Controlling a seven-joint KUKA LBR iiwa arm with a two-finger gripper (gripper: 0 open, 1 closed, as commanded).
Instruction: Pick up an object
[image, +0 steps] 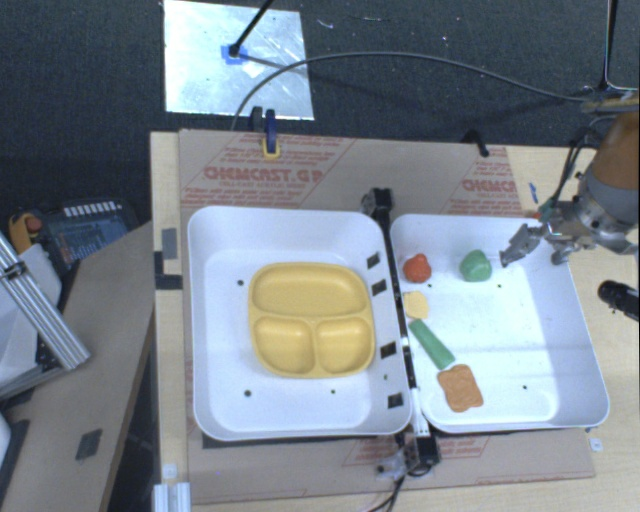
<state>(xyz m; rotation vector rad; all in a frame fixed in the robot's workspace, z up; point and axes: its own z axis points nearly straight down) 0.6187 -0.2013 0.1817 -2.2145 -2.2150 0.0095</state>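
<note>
The right bin (560, 330) holds a small red piece (417, 267) near its back left, a round green piece (476, 265) beside it, a pale yellow piece (416, 305), a long green piece (432, 343) and an orange piece (461, 387) toward the front. My gripper (538, 246) hangs over the bin's back right part, just right of the round green piece and apart from it. Its two fingers are spread, with nothing between them.
The left bin (215, 300) carries a yellow divided tray (308, 318). A black clip strip (388, 300) runs between the bins. A metal plate (237, 60) lies at the back, cables trail across the dark floor, and an aluminium rail (35, 305) sits at left.
</note>
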